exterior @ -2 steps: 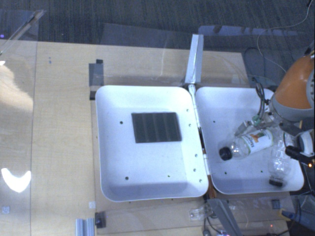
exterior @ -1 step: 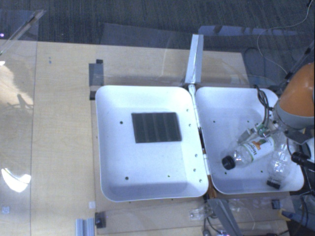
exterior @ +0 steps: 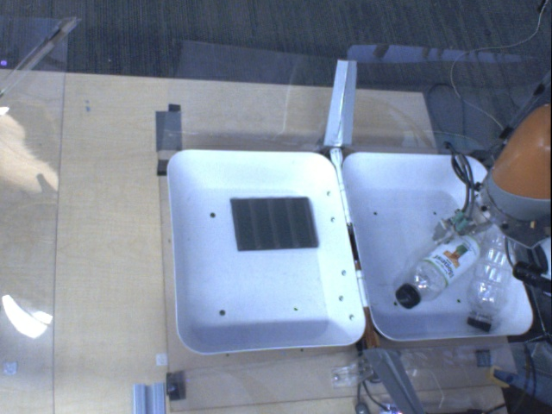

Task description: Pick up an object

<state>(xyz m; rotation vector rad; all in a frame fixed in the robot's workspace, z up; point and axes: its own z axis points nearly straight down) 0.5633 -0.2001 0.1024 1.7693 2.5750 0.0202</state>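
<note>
A clear plastic bottle point(exterior: 440, 270) with a white label and a black cap lies on its side in the right bin point(exterior: 388, 197), cap pointing toward the front left. A second clear bottle point(exterior: 490, 279) with a dark cap lies beside it near the bin's right wall. A dark grey ribbed rectangular pad point(exterior: 274, 223) lies flat in the middle of the left bin point(exterior: 198, 257). My gripper point(exterior: 461, 222) hangs low over the right bin, just above the labelled bottle's base end, under the orange-banded wrist point(exterior: 526, 158).
A metal divider post point(exterior: 341, 102) rises behind the seam between the two bins. Cables run along the right side near the arm. The wooden bench point(exterior: 95, 231) spreads to the left under a clear sheet.
</note>
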